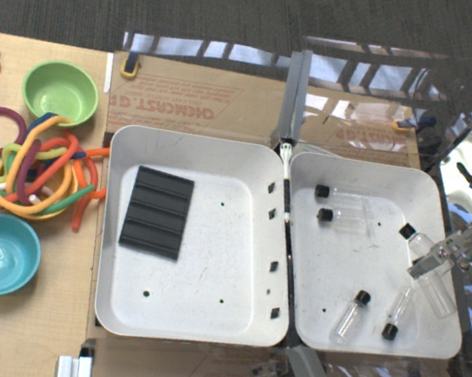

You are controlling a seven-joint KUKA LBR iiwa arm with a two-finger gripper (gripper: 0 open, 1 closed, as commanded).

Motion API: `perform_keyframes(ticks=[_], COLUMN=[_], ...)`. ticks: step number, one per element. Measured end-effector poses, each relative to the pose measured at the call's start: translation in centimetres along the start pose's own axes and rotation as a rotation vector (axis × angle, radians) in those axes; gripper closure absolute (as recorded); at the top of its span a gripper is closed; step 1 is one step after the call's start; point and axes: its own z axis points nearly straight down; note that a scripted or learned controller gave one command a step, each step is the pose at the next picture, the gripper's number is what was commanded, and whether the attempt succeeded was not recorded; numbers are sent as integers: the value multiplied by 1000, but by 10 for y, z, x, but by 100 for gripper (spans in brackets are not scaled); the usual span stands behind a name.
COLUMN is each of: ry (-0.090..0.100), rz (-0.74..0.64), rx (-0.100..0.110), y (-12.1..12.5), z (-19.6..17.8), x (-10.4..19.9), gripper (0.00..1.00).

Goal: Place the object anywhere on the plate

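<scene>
Clear vials point(347, 317) with black caps lie scattered in the right bin point(385, 172). The gripper point(428, 266) hangs at the nearest vial point(421, 246) by the right wall, but I cannot tell if it grips it. I think it should take the vial across its body, then lay it along the ribs of the black plate point(158, 213) in the left bin point(192, 143), so it cannot roll.

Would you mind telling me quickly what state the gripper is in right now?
Gripper: cannot be told; it is at the right bin's right side, among the clear vials.
</scene>
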Motion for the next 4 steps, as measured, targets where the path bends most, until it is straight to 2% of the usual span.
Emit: perform_keyframes(ticks=[1, 2, 3, 4], ry=[0, 2, 2, -1], rz=[-127, -275, -480, -527], rx=[0, 0, -1, -2], y=[91, 33, -26, 1], z=[3, 34, 20, 34], x=[-74, -27, 27, 0], gripper=[100, 100, 100, 100])
